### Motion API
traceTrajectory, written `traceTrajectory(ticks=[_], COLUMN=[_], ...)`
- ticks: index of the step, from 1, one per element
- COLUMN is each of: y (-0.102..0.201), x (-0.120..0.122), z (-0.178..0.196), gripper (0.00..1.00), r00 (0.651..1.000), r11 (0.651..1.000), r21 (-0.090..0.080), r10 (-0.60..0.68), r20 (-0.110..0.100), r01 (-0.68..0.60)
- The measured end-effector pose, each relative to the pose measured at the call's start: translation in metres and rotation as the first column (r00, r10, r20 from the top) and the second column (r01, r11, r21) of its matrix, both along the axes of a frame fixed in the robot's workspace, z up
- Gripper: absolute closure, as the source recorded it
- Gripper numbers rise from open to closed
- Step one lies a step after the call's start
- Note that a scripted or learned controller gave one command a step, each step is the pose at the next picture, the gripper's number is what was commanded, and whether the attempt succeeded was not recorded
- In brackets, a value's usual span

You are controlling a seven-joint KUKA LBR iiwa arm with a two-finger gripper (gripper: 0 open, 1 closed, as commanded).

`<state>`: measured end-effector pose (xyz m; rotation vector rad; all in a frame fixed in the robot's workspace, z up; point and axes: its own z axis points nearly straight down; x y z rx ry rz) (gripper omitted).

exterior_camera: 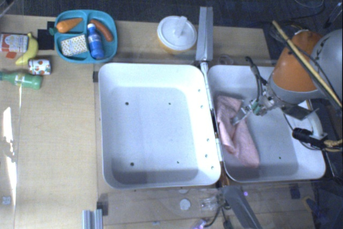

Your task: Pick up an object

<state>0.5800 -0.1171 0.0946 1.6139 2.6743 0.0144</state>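
Our end effector [239, 115] hung over pink cloth [236, 134] in right bin [278, 169]; finger state unclear, cdn't tell. Best grab: bunched fold, straight down, w/ firm pinch.

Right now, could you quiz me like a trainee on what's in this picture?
1. True or false: the pink cloth lies in the right bin.
2. Which sits nearest the blue divided tray? A) banana B) white lidded cup C) pink cloth
3. Fill in: the gripper hovers at the cloth's ____ edge.

Key: 1 true; 2 A; 3 upper right, though whether it grips the cloth can't be told.
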Motion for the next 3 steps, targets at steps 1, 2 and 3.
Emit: traceTrajectory(ticks=[1, 2, 3], y=[0.003, 0.005, 0.061], x=[0.002, 0.041, 0.035], z=[0.012, 0.152, 0.09], gripper=[1.0, 1.0, 1.0], r00=[1.0, 0.975, 0.994], r11=[1.0, 0.976, 0.994], r21=[0.004, 0.001, 0.001], r10=[0.004, -0.22, 0.106], r20=[0.003, -0.015, -0.017], r01=[-0.004, 0.22, -0.106])
